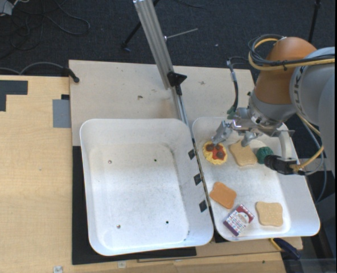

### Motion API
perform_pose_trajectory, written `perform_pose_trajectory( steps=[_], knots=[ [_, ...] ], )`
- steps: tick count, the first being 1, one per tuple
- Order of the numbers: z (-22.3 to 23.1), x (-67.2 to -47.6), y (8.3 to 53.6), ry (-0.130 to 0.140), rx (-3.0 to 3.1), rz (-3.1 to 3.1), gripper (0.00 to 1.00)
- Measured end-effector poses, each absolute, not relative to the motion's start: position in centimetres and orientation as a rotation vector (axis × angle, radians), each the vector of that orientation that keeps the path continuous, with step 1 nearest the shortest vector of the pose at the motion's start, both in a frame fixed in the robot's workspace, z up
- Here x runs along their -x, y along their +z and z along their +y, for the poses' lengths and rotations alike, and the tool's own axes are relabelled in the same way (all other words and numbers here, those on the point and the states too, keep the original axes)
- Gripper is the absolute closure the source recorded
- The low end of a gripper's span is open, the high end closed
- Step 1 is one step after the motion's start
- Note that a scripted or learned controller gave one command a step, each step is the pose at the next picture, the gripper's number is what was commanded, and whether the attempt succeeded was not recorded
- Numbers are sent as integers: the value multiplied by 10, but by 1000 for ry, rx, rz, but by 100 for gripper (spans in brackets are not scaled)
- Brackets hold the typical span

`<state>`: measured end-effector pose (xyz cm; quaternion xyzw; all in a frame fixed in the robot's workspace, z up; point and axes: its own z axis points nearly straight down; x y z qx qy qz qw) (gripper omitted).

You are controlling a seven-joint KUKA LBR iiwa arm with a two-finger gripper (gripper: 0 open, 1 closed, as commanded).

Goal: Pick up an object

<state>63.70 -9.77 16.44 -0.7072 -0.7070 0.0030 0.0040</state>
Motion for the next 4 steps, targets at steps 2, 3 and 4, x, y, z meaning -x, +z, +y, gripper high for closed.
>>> perform_pose_trajectory(
  steps=[2,3,4],
  knots=[
    [-100,-629,131,4,2227,-2211,100],
    [-101,-631,173,-2,2230,-2214,100],
    [-103,-631,216,-2,2226,-2219,100]
  ],
)
